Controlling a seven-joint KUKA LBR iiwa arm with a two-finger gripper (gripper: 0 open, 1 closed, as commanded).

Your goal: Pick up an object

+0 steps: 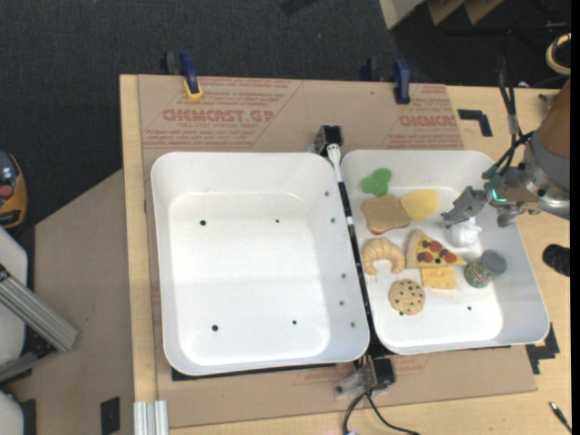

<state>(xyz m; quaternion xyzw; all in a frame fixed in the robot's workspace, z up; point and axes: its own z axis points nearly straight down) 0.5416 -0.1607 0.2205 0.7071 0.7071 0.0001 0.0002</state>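
A small white object (465,235) is seen in the right bin (507,329), near its right wall, directly under the gripper (467,212). The gripper is lowered over it from the right, on the grey arm (548,166); whether it is open or closed, or whether the white object is touched, cannot be told. Just below and right of the white object a grey-green round piece (485,268) is found. To the left a pizza slice (428,248) with red spots is laid, and a yellow cheese wedge (439,277) is set just below it, touching or nearly touching. A yellow oval piece (420,204) is placed above the pizza slice, beside a slice of bread (386,213), and a green piece (376,182) is seen above the bread near the bin's top left corner. A croissant (383,255) is laid under the bread, and a cookie (407,296) is set below it. The left bin (181,270) is placed right beside the right bin, their rims touching along a dark strip. Both bins are carried on a brown board (272,107) on the counter, held at the far edge by two blue clamps (189,72).
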